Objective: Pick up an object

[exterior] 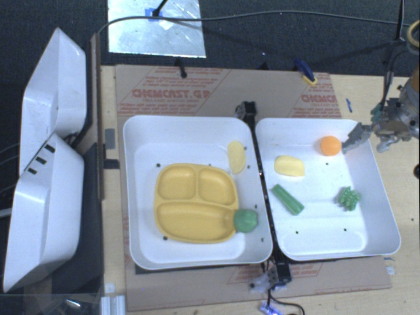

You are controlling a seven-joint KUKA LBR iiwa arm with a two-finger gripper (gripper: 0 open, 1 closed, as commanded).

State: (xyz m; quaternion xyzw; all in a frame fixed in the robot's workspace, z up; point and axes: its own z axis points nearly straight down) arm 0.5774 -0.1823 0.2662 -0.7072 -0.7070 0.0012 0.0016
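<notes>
1 gripper (367,136) hovered at the right bin's (377,176) far edge; whether it was open or clenched, I cannot tell. Just beside it lay the orange ball (330,146). Approach seemed underway; next, descend squarely over the ball.

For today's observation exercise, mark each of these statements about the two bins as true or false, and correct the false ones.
1. The yellow divided plate lies in the left bin. True.
2. The orange ball lies in the left bin. False: it is in the right bin.
3. A green ball sits at the plate's edge. True.
4. The green stick lies on the plate. False: it lies on the right bin's floor.
5. The gripper holds the orange ball. False: the ball lies apart from it.
</notes>
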